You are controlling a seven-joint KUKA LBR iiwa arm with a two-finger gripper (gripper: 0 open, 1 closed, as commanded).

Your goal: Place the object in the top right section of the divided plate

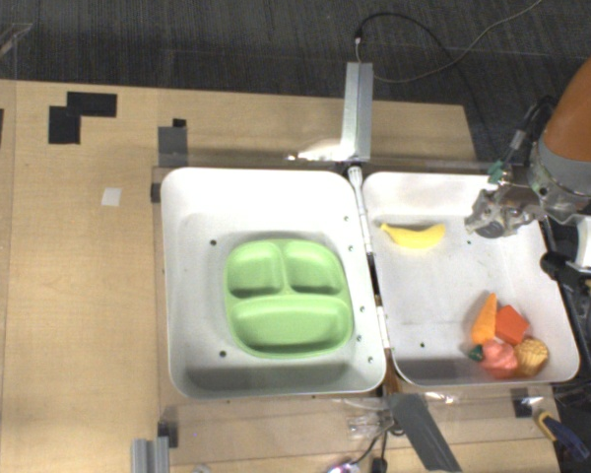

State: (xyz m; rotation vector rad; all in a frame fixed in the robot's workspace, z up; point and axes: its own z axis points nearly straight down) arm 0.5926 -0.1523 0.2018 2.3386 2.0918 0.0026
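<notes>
A green divided plate [286, 297] lies in the left white bin [192, 215], with two small sections at the top and one wide section below. A yellow banana [413, 235] rests in the upper left part of the right bin [443, 294]. My gripper [490, 221] hangs over the right bin's upper right area, a short way right of the banana and apart from it. Nothing shows between its fingers.
A cluster of toy foods sits in the right bin's lower right corner: an orange carrot [485, 319], a red-orange block [512, 323], a pink piece [498, 359] and a yellow corn-like piece [532, 353]. A metal post [359, 111] stands behind the bins.
</notes>
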